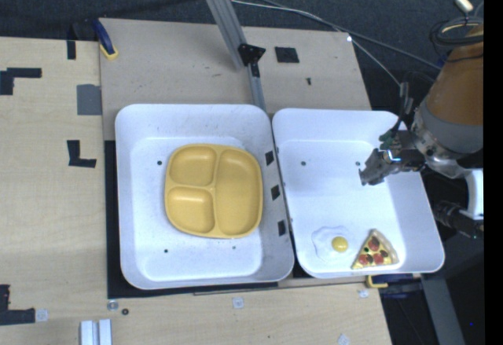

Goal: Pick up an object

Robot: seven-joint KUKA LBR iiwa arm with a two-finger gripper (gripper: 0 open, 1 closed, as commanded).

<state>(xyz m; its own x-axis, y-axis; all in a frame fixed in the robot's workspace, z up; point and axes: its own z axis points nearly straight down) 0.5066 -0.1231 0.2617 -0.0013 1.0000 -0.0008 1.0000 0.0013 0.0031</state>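
From the camera view, the right bin holds two toy foods at its near edge: a fried egg and a pizza slice just beside it. Both look light, rigid, flat and low, so they would likely be awkward to pinch (the slice's raised crust edge seems the better purchase). The left bin holds a yellow divided plate. The gripper hangs over the right bin's far-right part, well apart from both toys; whether the jaws are spread or closed, I cannot tell.

Grey arm, orange band above wrist; dark fingers, black cable alongside.
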